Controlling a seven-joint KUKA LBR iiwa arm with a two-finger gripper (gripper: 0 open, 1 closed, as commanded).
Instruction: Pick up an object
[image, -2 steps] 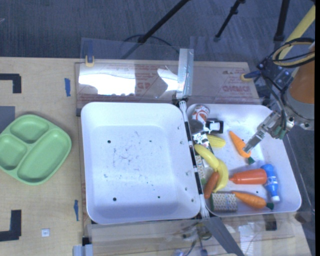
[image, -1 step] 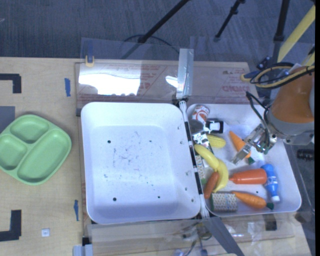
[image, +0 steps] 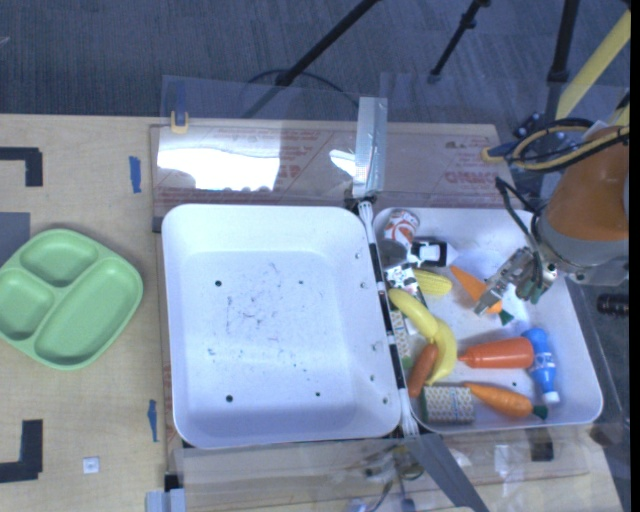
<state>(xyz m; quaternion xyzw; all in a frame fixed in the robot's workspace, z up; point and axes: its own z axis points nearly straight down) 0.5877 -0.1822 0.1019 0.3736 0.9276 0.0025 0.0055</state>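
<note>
The right bin (image: 585, 390) holds several toys: a yellow banana (image: 426, 320), a small corn piece (image: 433, 284), an orange carrot piece (image: 466, 283), a long orange-red vegetable (image: 497, 352), a blue bottle (image: 540, 366), a carrot (image: 501, 400) and a grey block (image: 448, 403). My gripper (image: 497, 296) hangs low over the bin's middle, right beside the orange carrot piece and above the orange-red vegetable. The wrist hides what lies under it.
The left white bin (image: 270, 320) sits beside the right one, with a black divider edge between them. A green sectioned plate (image: 66, 297) lies on the bench at far left. A round red-and-white item (image: 402, 226) and a black-and-white item (image: 427, 252) are at the right bin's back corner.
</note>
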